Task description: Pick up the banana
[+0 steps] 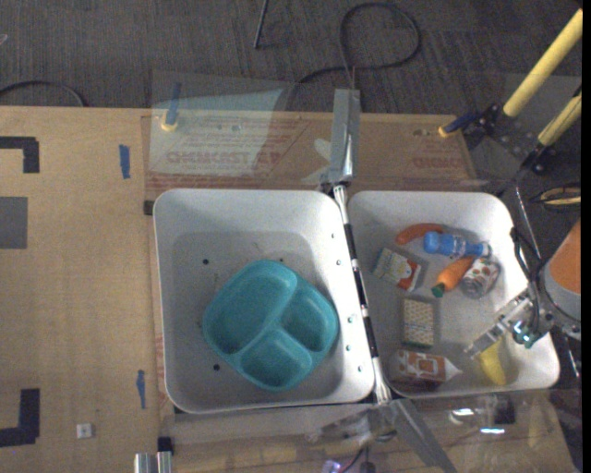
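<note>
Right bin point(369, 231) holds hand point(503, 334) over banana point(492, 363) near its corner

A pale wooden bench point(74, 305) is taking up most of the view, carrying strips of blue tape point(124, 162) and black corner marks point(22, 154). Beyond its far edge a grey carpeted floor point(138, 42) is showing — dark cables point(379, 28) are looping across it. Even, soft light is falling over everything — no hard shadows.

arm point(565, 268): orange band, grey | pincer point(506, 334): silver metal, teal glint
</note>
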Motion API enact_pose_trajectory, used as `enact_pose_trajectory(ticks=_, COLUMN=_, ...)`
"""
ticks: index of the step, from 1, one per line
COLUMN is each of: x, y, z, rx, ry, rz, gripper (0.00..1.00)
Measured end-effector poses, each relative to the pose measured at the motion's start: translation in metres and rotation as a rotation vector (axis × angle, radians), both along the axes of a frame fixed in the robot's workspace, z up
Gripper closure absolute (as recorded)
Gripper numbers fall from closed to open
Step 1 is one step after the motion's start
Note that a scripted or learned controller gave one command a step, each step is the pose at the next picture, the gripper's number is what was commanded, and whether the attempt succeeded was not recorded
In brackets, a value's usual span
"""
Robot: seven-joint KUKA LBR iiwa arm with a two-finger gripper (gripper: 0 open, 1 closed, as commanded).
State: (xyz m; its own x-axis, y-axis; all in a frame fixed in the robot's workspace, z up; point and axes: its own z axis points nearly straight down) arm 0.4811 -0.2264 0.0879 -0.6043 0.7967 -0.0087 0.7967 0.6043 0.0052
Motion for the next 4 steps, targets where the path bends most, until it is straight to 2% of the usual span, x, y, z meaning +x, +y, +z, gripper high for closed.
enact_pose_trajectory(ticks=1, x=0.002, y=-0.003, z=0.012, rx=-0.005, ry=-0.012, rz=-0.006, gripper=1.0)
enact_pose_trajectory(ticks=2, x=0.101, y=0.004, z=0.001, rx=0.003, ry=-0.001, rz=-0.45, gripper=1.0)
enact_pose_trajectory(ticks=3, x=0.102, y=0.01, z=0.001, rx=0.015, ry=0.004, rz=-0.446, gripper=0.0)
enact_pose_trajectory(ticks=4, x=0.02, y=0.008, z=0.001, rx=0.013, ry=0.003, rz=-0.383, gripper=0.0)
